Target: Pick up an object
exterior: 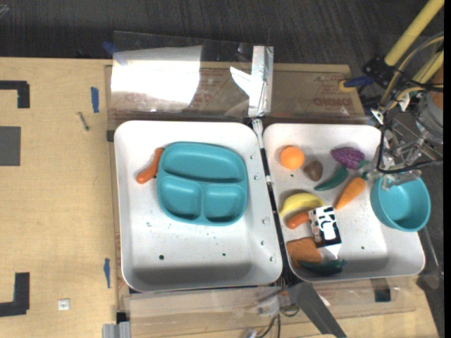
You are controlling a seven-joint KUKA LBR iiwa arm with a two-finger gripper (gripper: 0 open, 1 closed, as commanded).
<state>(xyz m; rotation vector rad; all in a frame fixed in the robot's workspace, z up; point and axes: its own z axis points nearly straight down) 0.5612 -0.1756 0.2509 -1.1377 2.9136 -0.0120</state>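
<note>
Nothing is looking picked yet; every item is lying in a bin. The pincer point(402, 136) is hanging at three o'clock over the right bin point(366, 255), its state impossible to tell. That bin is holding an orange point(292, 158), banana point(301, 203), carrot point(350, 192) and teal bowl point(402, 204); the left bin point(141, 259) is carrying a teal tray point(202, 182).

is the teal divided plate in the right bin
No, the teal divided plate lies in the left bin, beside an orange sausage-like piece.
</note>
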